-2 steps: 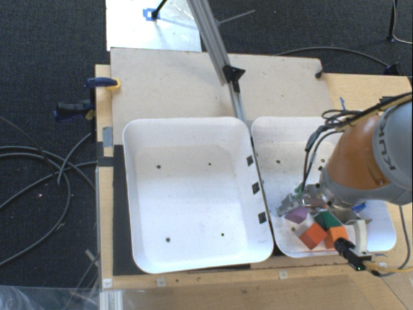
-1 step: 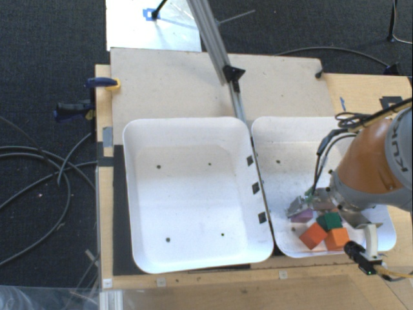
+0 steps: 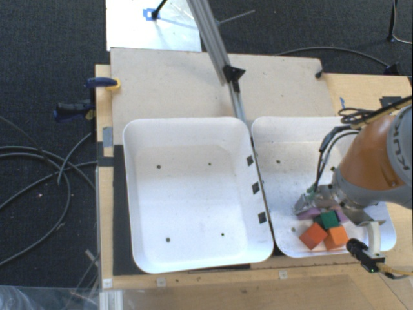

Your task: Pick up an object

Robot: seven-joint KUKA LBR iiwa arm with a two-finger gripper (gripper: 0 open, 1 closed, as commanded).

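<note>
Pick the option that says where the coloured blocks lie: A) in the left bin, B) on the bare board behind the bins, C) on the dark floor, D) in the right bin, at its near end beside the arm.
D: the orange block, the green block and a second orange block sit together inside the right bin, under the arm's wrist.

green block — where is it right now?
In the right bin, near its front right corner: the green block sits just behind the two orange blocks, under the gripper.
</note>
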